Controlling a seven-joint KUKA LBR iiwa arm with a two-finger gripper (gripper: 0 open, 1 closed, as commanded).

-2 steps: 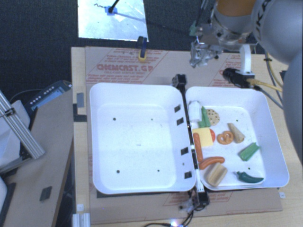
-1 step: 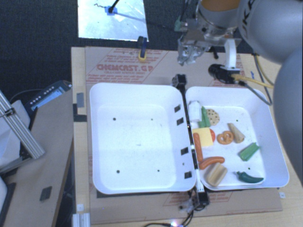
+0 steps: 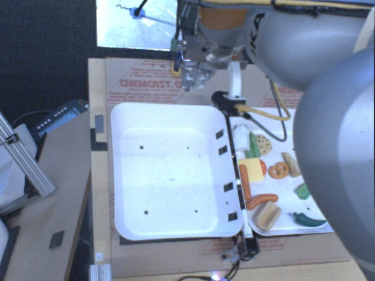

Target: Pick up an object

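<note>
Two white bins (image 3: 170,174), two sausages (image 3: 262,201)

The left bin (image 3: 170,168) is plain white with small dark dots. The right bin (image 3: 290,227) holds a yellow cheese wedge (image 3: 254,170), a green pepper (image 3: 307,219), an orange-red sausage (image 3: 261,201), a tan bun (image 3: 268,216) and a brown pretzel (image 3: 279,170). The arm (image 3: 304,34) is grey with an orange band (image 3: 225,2).

We see even, bright overhead light; the shallow white left bin (image 3: 170,174) looks nearly washed out, and the big grey arm (image 3: 316,45) is softly blurred.
</note>
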